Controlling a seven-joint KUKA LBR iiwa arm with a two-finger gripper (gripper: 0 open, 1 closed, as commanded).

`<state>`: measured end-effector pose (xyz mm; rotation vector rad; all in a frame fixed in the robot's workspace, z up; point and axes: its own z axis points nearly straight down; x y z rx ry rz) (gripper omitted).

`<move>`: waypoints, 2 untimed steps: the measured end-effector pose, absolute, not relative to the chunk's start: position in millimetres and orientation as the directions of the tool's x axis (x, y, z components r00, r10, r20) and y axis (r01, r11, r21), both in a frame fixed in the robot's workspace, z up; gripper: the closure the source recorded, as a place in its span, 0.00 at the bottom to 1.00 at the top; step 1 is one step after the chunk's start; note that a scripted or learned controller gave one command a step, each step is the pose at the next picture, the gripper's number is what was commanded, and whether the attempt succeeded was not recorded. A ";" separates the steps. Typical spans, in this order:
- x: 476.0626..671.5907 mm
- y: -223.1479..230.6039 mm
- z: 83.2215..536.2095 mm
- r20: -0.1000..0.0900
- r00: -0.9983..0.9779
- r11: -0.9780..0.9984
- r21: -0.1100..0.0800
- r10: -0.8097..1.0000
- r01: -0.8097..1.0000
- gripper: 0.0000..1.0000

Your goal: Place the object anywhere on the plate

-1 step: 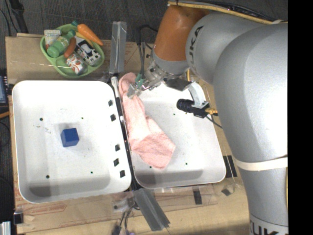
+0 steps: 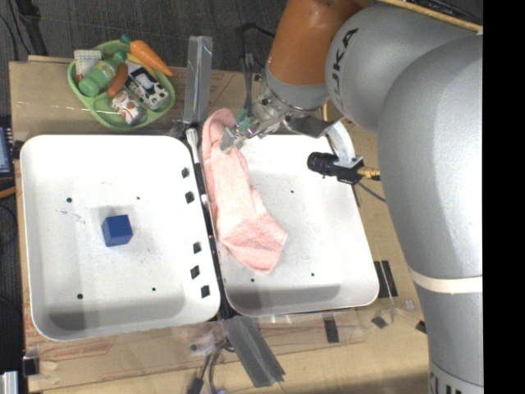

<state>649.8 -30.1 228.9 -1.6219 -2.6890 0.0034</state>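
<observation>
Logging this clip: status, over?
Gripper at cloth's far end, right bin. Grip unclear. Blue cube alone in left bin. Nothing blocking.

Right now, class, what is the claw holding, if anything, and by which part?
The claw pinches the pink cloth at its top edge.

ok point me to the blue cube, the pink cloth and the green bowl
blue cube (image 2: 117,230), camera view, top face.
pink cloth (image 2: 238,203), camera view, middle of the fabric.
green bowl (image 2: 92,112), camera view, near rim.

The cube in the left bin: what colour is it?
Blue; the cube shows best in the camera view.
</observation>
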 end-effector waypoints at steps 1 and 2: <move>646.6 12.4 220.6 0.002 -0.778 0.778 -0.003 0.629 0.629 1.00; 646.7 71.5 217.0 0.002 -0.962 0.962 -0.001 0.273 0.273 1.00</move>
